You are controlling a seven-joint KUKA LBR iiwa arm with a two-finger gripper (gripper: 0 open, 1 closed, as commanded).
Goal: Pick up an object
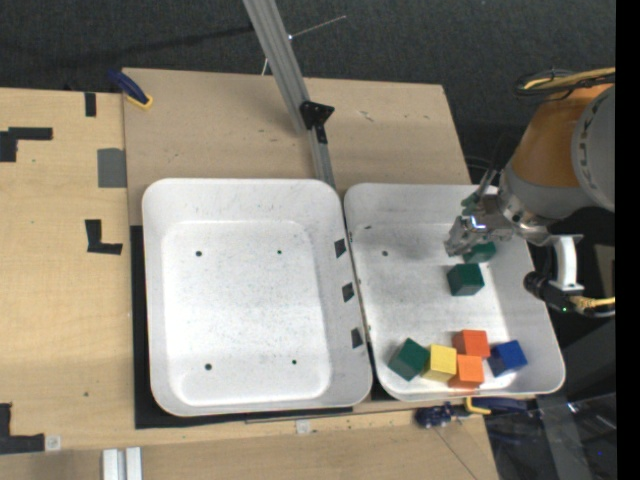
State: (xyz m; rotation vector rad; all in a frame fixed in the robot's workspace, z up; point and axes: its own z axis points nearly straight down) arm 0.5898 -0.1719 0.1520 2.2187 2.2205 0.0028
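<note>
Gripper (468, 236) up over the right bin (400, 218), and we're looking down on it from above, the grey arm (560, 158) with its orange band coming in from the right edge. We can't tell how far apart its tips stand from this angle; the metal head hides them, and we see nothing clearly caught in it. Just below the head sits a dark green block (465, 280), very close to it, alone in the middle of the bin floor, and whether the two touch we cannot say.

Down at the near edge of the same bin we've got a little huddle of blocks: a green block (407, 358) on the left, a yellow block (442, 359) pressed against it, an orange block (469, 369) next along with a red-orange block (472, 343) just behind, and a blue block (508, 356) on the right end.

Over to the left bin (160, 218), we see bare white floor with four small dark dots. Both bins sit side by side on the wooden bench (60, 268), and a slanted metal rail (285, 58) runs down from the top to the gap between them.
</note>
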